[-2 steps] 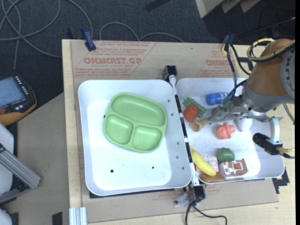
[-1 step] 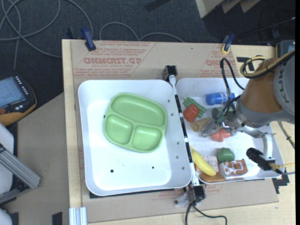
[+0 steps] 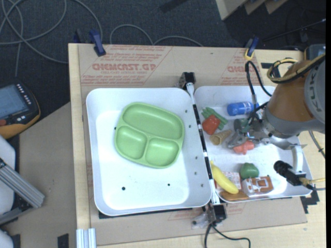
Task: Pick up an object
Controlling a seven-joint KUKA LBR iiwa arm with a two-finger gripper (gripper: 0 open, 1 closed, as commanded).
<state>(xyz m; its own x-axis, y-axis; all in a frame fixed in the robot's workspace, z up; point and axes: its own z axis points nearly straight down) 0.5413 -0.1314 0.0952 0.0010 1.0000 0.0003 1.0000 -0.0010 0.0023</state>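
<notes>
The right bin (image 3: 289, 94) holds several small things. My gripper (image 3: 243, 135) hangs low over the middle of this bin, reaching in from the right. Just below it lies a small orange-red piece (image 3: 243, 148), touching or nearly touching the gripper. A tan cone (image 3: 219, 137) lies to its left. A red and green toy vegetable (image 3: 211, 122) sits further left, and a blue can (image 3: 239, 108) lies behind the gripper. Toward the front are a green lump (image 3: 249, 170), a yellow banana (image 3: 224, 179) and a small orange and white box (image 3: 258, 185).
The left bin (image 3: 103, 180) holds a light green divided plate (image 3: 149, 134). The two bins meet along a dark rim (image 3: 199, 133). Blue clamps (image 3: 96, 42) and cables sit at the bench's back edge.
</notes>
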